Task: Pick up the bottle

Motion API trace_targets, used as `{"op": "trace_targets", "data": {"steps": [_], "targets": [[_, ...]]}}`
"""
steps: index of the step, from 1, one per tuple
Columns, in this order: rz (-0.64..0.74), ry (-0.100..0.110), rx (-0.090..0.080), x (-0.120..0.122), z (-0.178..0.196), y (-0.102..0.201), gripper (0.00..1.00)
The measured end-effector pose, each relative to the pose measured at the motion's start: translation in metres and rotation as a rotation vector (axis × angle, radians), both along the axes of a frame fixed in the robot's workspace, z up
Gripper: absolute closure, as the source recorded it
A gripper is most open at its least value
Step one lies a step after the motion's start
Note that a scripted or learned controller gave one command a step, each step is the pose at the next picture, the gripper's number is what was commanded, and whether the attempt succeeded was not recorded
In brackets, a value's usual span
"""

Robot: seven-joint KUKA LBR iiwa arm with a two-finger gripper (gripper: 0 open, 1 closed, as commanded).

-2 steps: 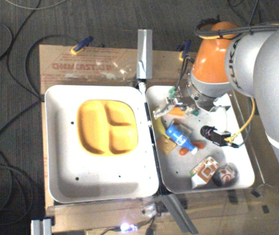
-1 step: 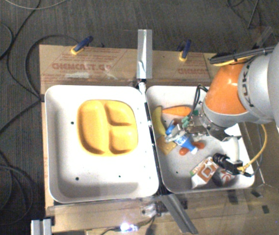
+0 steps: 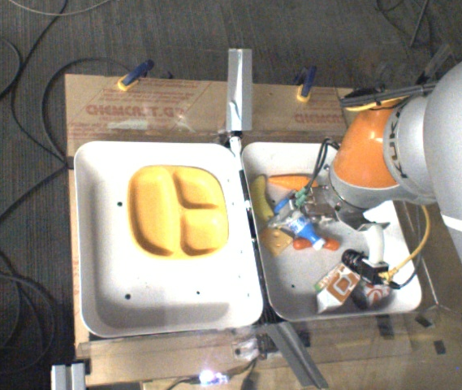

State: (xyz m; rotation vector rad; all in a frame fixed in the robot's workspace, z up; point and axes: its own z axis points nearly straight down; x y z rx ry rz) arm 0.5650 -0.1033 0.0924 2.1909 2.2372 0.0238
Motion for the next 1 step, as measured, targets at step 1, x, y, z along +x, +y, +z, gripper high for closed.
{"op": "trace_targets", "data": {"steps": [1], "targets": [[0.000,0.002,-0.001,-0.0004,0.0080,-0.0008,1.00]]}}
